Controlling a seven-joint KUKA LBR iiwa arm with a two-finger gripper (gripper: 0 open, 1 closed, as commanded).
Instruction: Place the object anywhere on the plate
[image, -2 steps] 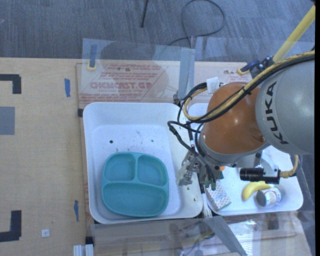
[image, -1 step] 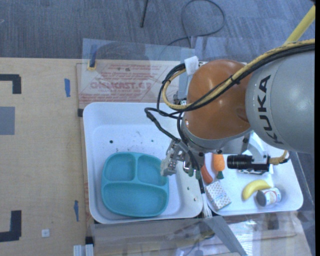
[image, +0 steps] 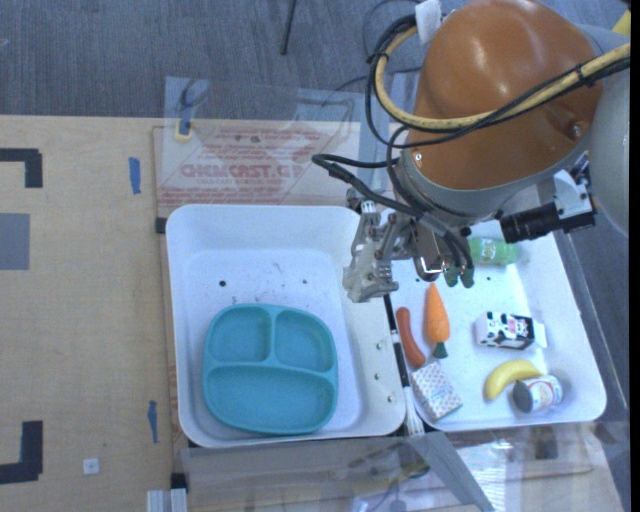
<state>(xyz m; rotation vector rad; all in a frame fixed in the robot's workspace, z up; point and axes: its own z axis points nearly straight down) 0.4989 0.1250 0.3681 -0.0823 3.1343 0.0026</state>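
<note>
A teal plate (image: 270, 370) with three compartments lies in the front half of the left bin (image: 181, 300), with nothing on it. My gripper (image: 366, 282) hangs over the wall between the two bins, just past the plate's far right corner. I see nothing held in it. The right bin (image: 583, 345) holds an orange carrot (image: 436, 315) and a red sausage (image: 409, 337), both just right of the gripper. The arm's orange wrist (image: 500, 90) hides the far part of the right bin.
Also in the right bin are a banana (image: 510, 377), a small can (image: 537, 393), a cow-print carton (image: 508, 330), a patterned box (image: 436, 390) and a green item (image: 495, 251) partly under the arm. A clear sheet lies behind the left bin.
</note>
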